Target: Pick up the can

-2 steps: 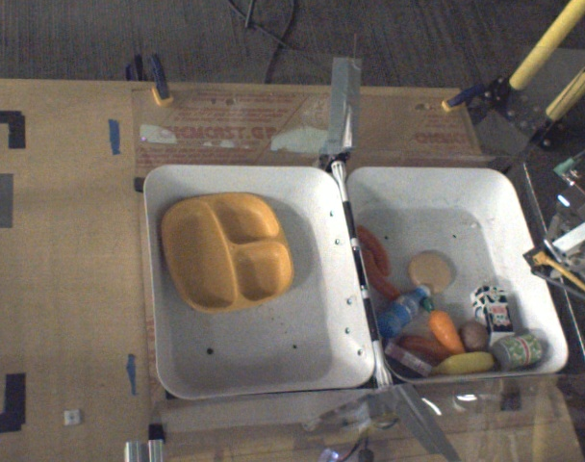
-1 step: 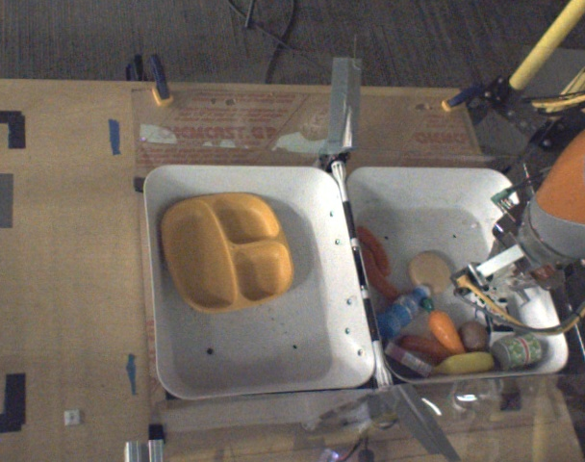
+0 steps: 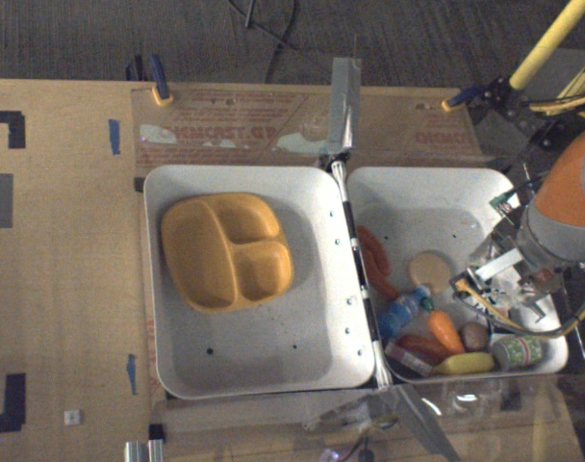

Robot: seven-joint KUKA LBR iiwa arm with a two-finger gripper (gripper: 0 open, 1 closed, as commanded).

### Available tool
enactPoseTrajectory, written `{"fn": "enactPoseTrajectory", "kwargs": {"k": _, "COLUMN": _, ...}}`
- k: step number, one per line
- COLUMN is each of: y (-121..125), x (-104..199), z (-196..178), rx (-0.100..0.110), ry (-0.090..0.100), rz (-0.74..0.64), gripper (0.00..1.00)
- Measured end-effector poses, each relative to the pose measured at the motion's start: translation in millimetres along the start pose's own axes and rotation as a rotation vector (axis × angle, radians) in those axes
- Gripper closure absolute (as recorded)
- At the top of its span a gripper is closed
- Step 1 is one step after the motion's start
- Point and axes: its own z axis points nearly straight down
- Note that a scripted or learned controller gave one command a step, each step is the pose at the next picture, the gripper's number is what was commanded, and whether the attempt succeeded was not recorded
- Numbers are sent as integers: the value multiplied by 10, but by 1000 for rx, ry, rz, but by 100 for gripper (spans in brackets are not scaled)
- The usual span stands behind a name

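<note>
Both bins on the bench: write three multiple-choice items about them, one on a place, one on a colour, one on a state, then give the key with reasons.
1. Where does the can lie?
A. Near corner of the right bin
B. Middle of the left bin
C. On the bench outside the bins

2. What colour is the divided plate?
A. Blue
B. Yellow-orange
C. White

3. How does the can rest?
A. On its side among other things
B. Upright on the plate
C. Lifted above the bin

Key: 1 A, it sits at the right bin's lower right corner; 2 B, the plate in the left bin is yellow-orange; 3 A, it lies sideways beside the banana.
</note>
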Motion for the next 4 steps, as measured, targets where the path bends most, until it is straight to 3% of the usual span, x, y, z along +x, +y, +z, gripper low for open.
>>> {"fn": "enactPoseTrajectory", "kwargs": {"k": 1, "y": -400, "x": -212, "z": -223, "rx": 14, "ry": -8, "rz": -138, "gripper": 0}}
{"fn": "enactPoseTrajectory", "kwargs": {"k": 2, "y": -426, "x": -128, "z": 201, "rx": -21, "ry": 29, "rz": -70, "gripper": 0}}
{"fn": "enactPoseTrajectory", "kwargs": {"k": 3, "y": 298, "x": 517, "z": 307, "rx": 8, "ry": 0, "rz": 188, "gripper": 0}}
{"fn": "enactPoseTrajectory", "kwargs": {"k": 4, "y": 916, "x": 882, "z": 36, "rx": 10, "ry": -8, "rz": 251, "gripper": 0}}
